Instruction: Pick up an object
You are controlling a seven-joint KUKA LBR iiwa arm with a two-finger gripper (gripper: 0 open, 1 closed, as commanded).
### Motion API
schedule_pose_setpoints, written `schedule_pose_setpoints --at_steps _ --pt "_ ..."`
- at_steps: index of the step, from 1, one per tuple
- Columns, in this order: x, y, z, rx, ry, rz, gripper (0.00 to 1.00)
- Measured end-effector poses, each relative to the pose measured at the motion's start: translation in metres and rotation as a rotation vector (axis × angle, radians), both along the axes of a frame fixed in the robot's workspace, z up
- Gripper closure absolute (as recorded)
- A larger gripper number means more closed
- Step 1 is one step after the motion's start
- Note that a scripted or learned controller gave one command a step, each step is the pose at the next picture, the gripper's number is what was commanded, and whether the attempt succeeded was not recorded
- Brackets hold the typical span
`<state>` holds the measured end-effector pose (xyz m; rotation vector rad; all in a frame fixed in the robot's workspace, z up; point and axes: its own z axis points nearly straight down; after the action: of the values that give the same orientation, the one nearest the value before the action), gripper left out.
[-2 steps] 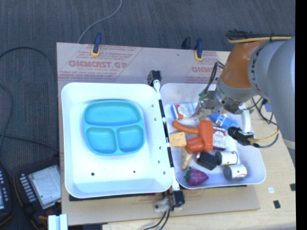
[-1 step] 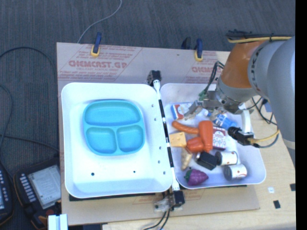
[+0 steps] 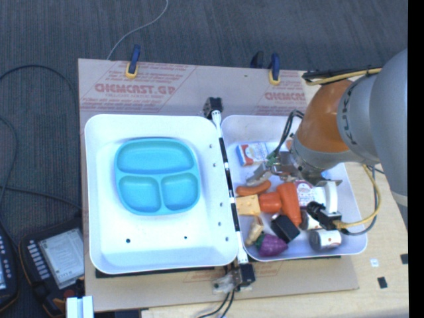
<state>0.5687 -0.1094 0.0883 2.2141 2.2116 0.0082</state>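
My gripper [image 3: 267,167] hangs low over the middle of the right bin [image 3: 354,244], at the end of the grey arm with its orange band [image 3: 324,121]. Just under and in front of it lie an orange sausage-shaped toy [image 3: 254,189] and an orange-red carrot-like piece [image 3: 289,203]. A red and white packet [image 3: 249,153] lies just behind and to the left of the gripper. Whether anything is caught in the gripper is hidden by its body.
The right bin also holds a yellow block [image 3: 247,206], a purple toy [image 3: 271,246], a black piece [image 3: 285,228] and a silver can [image 3: 324,238]. A blue divided plate [image 3: 158,175] sits in the left bin [image 3: 99,244]. Clamps [image 3: 134,57] pin the board's far edge.
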Motion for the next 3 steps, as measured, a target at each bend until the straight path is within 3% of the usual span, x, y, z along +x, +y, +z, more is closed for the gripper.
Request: schedule_pose_setpoints --at_steps 1,2,3 --pt "0.001 0.0 0.01 0.001 0.001 0.0 1.0" --pt "0.0 -0.01 0.0 0.009 0.007 0.005 1.0" --pt "0.0 -0.012 -0.001 0.004 0.004 0.003 0.0"
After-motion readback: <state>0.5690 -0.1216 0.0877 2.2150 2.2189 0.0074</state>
